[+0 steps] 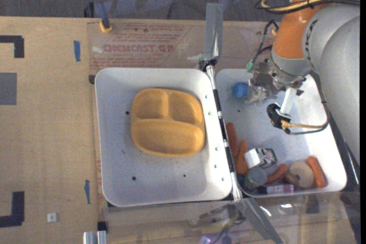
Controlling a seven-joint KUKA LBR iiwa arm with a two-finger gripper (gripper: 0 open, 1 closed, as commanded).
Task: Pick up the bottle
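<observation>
The bottle [260,162] lies on its side in the front part of the right bin [320,117]. It is small, with a white and black label and a grey cap toward the front. My gripper [260,90] hangs over the back left of that bin, well behind the bottle and apart from it. A small blue object [240,90] sits just to the gripper's left. Nothing shows in the gripper's grasp.
Orange carrots [231,139] lie along the right bin's left wall, with more [316,171] at the front right beside a beige round item [300,174]. A yellow divided plate [167,122] sits in the left bin [114,140]. A black cable [280,118] dangles from the wrist.
</observation>
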